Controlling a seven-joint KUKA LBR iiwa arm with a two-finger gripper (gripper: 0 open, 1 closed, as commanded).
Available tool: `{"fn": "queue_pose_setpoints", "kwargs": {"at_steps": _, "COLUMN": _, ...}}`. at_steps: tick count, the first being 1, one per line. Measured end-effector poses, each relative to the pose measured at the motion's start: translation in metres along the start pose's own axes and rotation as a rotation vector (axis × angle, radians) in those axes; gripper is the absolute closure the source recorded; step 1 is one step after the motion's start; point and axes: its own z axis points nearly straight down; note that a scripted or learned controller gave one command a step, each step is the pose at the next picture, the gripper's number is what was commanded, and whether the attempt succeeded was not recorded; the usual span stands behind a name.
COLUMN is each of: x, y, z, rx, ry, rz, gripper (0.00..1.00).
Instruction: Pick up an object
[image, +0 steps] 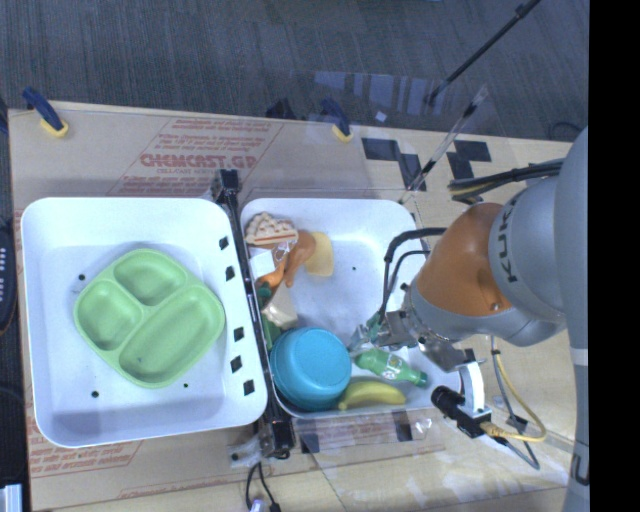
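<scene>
The right bin (345, 215) holds several objects. A blue bowl (310, 367) lies at its front, with a yellow banana (372, 396) beside it and a green bottle (392, 368) on its side just behind the banana. Farther back are a pizza-slice toy (270, 232), an orange toy (285, 266) and a pale yellow piece (319, 255). My gripper (382, 330) reaches down into the bin's right side, directly above the green bottle's near end and to the right of the bowl. The grey and orange wrist hides most of it.
The left bin (60, 230) holds a green divided plate (150, 315). A black divider (240, 290) separates the two bins. Cables trail from the arm over the bench at the right front (500, 420).
</scene>
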Motion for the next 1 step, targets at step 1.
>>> {"fn": "queue_pose_setpoints", "kwargs": {"at_steps": 1, "x": 0.0348, "y": 0.1445, "z": -0.1119, "rx": -0.003, "ry": 0.011, "rz": -0.078, "gripper": 1.00}}
